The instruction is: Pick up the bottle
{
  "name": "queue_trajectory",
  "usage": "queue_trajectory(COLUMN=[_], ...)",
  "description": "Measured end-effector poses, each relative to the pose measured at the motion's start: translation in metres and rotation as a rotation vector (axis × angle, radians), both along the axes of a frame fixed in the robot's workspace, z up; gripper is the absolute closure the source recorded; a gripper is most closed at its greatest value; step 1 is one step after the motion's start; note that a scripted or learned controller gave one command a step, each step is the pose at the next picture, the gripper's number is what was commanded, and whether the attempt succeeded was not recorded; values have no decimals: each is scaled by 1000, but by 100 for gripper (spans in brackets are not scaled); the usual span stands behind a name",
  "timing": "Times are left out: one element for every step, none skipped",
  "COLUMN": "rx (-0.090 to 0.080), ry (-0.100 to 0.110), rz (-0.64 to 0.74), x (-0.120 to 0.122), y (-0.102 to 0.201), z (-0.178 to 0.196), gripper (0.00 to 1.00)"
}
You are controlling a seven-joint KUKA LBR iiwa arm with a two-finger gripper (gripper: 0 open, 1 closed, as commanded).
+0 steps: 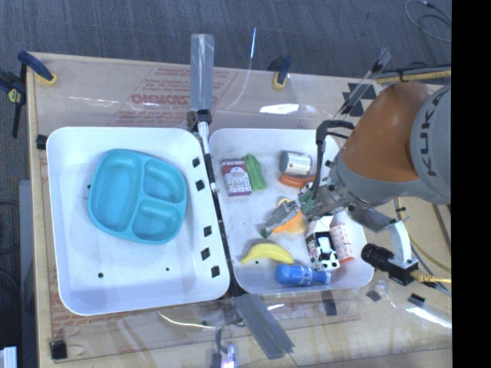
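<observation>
**Crowded right bin puts the bottle grasp at risk**

While the arm [399, 148] reaches in from the right over the tabletop [138, 90], its bulk covers the right part of the right bin [261, 138], and the gripper [313, 198] sits low among the clutter there; whether it is wide or narrow cannot be told, and nothing can be seen held in it. The left bin [69, 267] carries just a blue divided plate [138, 195], well apart from the work. The blue bottle [301, 274] lies on its side against the right bin's near wall, beside the banana [265, 253] and just under the black-and-white cow toy [324, 253]. My judgement: the gripper stands nearer the orange piece [290, 225] and the cow toy than the bottle, so a descent here could close on the wrong thing. The bottle, round and lying flat, may roll from a glancing touch, and the wall leaves little room beside it. Farther back lie a red box [236, 179], a green item [255, 172] and a silver can [294, 162].
</observation>
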State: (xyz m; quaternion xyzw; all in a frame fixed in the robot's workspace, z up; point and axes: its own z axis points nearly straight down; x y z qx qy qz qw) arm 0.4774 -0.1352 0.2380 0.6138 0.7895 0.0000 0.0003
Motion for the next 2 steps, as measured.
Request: queue_trajectory(rx=[2,3], ry=[7,7], rz=[-375,-301], x=[-2,7], y=[14,4], z=[-76,-95], gripper=[0,0])
